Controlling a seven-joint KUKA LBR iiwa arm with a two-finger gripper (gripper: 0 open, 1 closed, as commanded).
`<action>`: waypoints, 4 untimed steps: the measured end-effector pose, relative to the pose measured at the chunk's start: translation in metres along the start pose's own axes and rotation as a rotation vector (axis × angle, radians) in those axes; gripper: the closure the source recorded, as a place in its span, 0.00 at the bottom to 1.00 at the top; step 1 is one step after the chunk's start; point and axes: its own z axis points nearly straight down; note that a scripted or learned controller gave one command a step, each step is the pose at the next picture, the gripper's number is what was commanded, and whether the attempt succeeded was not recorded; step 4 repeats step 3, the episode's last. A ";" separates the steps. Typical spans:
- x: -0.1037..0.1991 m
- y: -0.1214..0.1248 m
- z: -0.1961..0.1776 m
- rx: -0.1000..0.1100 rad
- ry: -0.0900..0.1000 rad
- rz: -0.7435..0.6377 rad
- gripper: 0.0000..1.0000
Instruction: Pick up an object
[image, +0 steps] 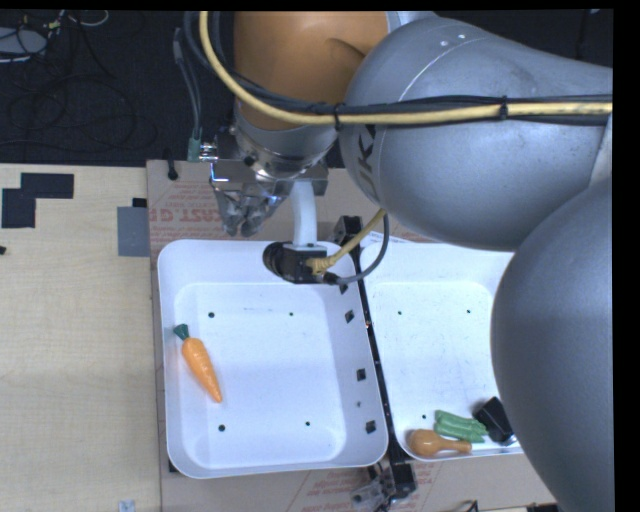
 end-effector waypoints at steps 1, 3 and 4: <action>-0.002 -0.078 0.005 0.002 -0.001 0.002 1.00; -0.011 -0.017 -0.180 -0.021 0.006 0.002 1.00; -0.011 -0.017 -0.180 -0.021 0.006 0.002 1.00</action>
